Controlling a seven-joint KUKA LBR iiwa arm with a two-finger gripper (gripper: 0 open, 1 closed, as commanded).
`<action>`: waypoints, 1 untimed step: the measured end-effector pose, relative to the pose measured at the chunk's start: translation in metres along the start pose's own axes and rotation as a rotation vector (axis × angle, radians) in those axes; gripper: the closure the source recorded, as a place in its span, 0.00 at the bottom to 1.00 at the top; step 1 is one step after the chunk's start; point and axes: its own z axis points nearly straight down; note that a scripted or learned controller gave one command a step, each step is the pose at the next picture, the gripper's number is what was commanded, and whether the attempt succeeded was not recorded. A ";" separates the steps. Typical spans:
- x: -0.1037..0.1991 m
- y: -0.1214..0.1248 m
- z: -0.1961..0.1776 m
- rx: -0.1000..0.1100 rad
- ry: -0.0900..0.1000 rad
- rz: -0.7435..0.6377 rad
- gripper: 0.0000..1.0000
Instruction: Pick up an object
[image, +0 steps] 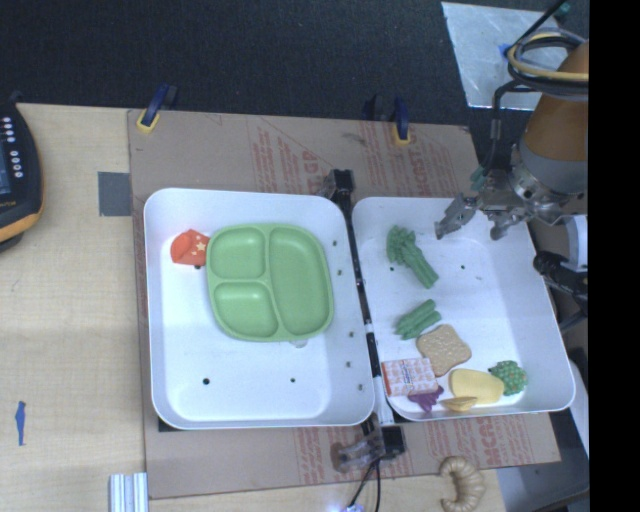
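Cardboard with faint red print, too pale to read, covers the wooden worktop (70, 330) under two white bins; dark floor lies beyond. The hand (470, 220) hangs over the right bin (545, 300), its fingers spread apart and holding nothing. Just left of it and nearer the camera lies a green vegetable piece (410, 255); a toast slice (443, 347) sits farther below.

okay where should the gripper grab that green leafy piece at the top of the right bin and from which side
Probably across the narrow stalk of the green leafy piece, coming straight down. It lies flat and slanted with bare bin floor either side, so fingers should straddle its width. The gripper is open.
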 end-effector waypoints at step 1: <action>0.057 0.025 0.070 0.004 0.001 -0.006 0.00</action>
